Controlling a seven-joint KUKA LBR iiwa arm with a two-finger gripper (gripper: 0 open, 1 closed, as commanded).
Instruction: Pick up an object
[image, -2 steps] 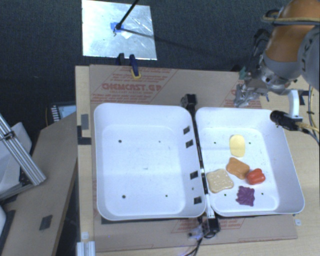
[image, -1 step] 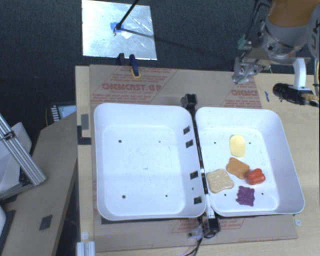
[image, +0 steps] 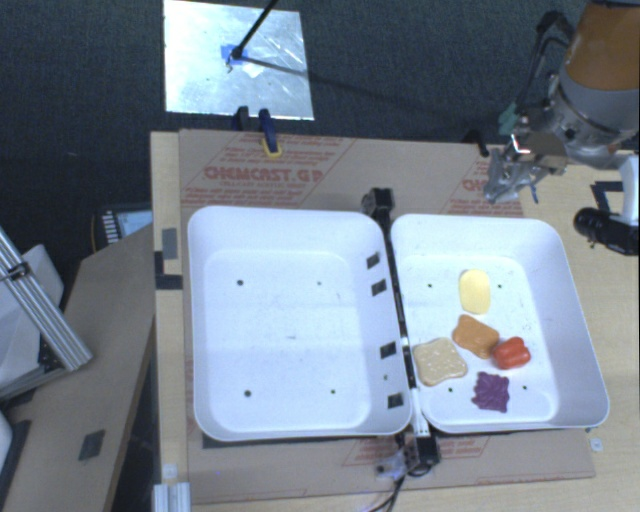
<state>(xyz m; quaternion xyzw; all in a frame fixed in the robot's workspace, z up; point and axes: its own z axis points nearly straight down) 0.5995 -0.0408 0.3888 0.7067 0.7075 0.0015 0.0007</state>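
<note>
The right bin (image: 540, 240) holds several small objects: a pale yellow piece (image: 475, 291), an orange-brown piece (image: 475, 335), a red piece (image: 512, 352), a tan bread-like slice (image: 439, 361) and a purple cluster (image: 491, 392). My gripper (image: 510, 180) hangs above the far edge of the right bin, well behind the objects, with nothing seen between its fingers. The arm's orange band (image: 600, 40) is at the top right.
The left bin (image: 285, 320) lies beside the right one, joined by a black hinge strip (image: 390, 310). Both rest on a cardboard sheet (image: 270, 170). A shiny metal plate (image: 238, 58) lies at the back. A metal rail (image: 35, 310) stands at the left.
</note>
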